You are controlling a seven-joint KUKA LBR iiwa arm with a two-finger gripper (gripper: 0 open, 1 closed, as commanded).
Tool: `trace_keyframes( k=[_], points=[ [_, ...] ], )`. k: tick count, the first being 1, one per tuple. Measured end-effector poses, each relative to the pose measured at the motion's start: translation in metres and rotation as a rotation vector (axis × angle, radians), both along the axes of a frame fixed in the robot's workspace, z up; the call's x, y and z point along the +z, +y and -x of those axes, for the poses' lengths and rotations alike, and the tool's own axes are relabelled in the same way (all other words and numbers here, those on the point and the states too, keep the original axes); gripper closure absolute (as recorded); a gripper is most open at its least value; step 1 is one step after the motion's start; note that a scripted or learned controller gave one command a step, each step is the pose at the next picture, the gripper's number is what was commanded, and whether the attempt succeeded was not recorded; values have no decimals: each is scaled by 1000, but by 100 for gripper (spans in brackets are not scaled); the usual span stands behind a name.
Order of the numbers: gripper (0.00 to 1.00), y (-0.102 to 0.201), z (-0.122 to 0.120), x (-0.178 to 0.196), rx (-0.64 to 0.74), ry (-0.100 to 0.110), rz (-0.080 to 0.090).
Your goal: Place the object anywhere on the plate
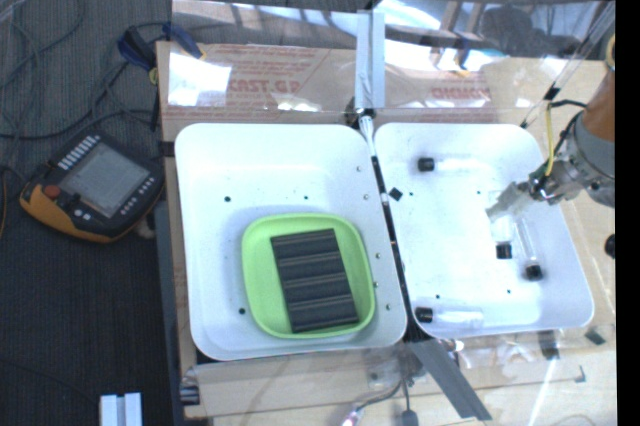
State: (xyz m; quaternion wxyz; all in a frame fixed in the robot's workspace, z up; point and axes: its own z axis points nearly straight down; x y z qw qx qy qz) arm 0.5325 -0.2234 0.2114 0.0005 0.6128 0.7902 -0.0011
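A dark grey ribbed block [314,279] lies flat on the green square plate [257,259], which sits in the left white bin [210,174]. It covers most of the plate's middle. My gripper [512,232] hangs over the right side of the right bin [450,214], far from the plate. Its pale fingers [504,201] stand apart with nothing between them. The grey arm [590,159] enters from the right edge.
A metal divider [383,214] separates the two bins. Small black fittings [425,164] sit on the right bin's floor. A clear sheet [300,79] stands behind the bins. A teach pendant [95,186] lies on the floor at the left.
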Motion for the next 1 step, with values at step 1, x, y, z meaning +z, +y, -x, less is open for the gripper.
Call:
trace_keyframes(
  k=[1],
  points=[
    [0, 0, 0, 0, 0, 0, 0]
  ],
)
